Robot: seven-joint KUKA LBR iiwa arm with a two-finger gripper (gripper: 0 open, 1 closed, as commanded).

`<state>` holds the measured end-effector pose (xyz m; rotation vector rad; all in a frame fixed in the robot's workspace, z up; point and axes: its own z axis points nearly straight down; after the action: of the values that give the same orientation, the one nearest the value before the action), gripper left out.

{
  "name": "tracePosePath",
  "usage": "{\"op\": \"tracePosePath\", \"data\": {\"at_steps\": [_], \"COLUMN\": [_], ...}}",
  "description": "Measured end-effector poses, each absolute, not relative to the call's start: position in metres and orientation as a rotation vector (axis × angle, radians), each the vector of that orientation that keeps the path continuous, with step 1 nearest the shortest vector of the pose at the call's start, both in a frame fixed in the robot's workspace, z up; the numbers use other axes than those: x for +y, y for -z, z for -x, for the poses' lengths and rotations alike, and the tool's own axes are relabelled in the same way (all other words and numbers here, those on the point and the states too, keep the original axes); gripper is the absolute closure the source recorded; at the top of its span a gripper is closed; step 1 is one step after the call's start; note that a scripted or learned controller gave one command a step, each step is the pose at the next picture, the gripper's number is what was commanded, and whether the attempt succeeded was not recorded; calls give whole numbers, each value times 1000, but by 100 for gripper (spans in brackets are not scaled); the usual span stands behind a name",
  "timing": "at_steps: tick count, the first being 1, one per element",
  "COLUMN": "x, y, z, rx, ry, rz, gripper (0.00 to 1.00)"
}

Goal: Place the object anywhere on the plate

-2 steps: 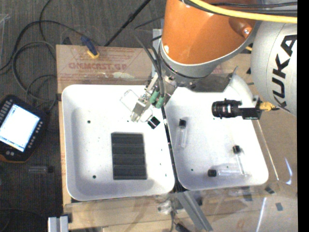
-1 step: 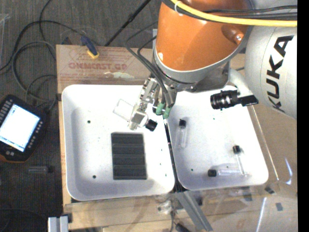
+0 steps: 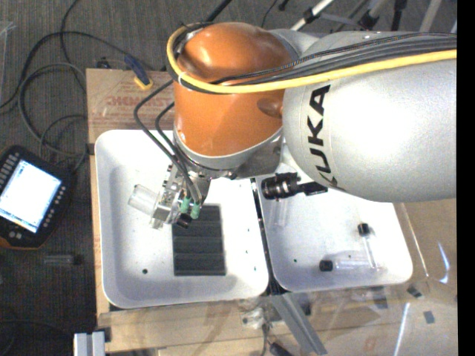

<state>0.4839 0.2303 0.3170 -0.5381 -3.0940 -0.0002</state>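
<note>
Hand (image 3: 172,208) over left bin (image 3: 119,162), grip state cannot tell. Clear tube (image 3: 141,196) just left of it; black ridged plate (image 3: 199,239) just below-right.

Dark ribbed plate (image 3: 199,241), rectangular and lying flat in the left bin, lower middle of the frame, long side running top to bottom. Small clear cup-like object (image 3: 142,196) just up and left of it, tipped on its side, near the plate's top-left corner. Contact unclear.
</note>
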Motion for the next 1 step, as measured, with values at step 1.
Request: {"op": "tracePosePath", "data": {"at_steps": [1], "x": [233], "y": [-363], "z": [-484], "rx": [-3117], "ry": [-1], "rz": [400], "gripper": [100]}}
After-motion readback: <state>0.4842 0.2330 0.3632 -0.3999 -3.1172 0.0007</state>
